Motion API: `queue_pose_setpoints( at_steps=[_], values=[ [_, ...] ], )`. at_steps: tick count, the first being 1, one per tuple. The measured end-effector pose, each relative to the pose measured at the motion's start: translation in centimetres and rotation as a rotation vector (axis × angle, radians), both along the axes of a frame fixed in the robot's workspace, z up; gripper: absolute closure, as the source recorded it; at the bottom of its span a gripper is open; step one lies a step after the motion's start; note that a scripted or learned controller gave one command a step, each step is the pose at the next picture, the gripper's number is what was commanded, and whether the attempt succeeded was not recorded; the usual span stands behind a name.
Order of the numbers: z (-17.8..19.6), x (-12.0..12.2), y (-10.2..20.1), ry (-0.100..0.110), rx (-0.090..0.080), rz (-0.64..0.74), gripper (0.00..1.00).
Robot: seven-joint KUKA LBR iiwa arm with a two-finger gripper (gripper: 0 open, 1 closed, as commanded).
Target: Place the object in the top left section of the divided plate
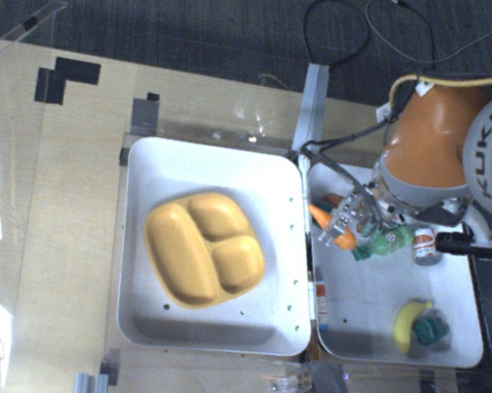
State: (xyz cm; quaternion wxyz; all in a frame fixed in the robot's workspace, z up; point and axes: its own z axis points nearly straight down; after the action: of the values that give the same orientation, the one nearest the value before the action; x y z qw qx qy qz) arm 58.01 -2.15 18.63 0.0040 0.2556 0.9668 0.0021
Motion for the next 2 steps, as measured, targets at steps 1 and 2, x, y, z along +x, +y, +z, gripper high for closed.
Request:
queue_pose_setpoints(
  at_steps=[1, 2],
  values=[
    [-0.1, -2.6, 3.8, 0.002, -0.001, 0.06, 1.0],
    [8.3, 2.7, 6.3, -0.001, 0.0, -0.085, 1.0]
  ],
)
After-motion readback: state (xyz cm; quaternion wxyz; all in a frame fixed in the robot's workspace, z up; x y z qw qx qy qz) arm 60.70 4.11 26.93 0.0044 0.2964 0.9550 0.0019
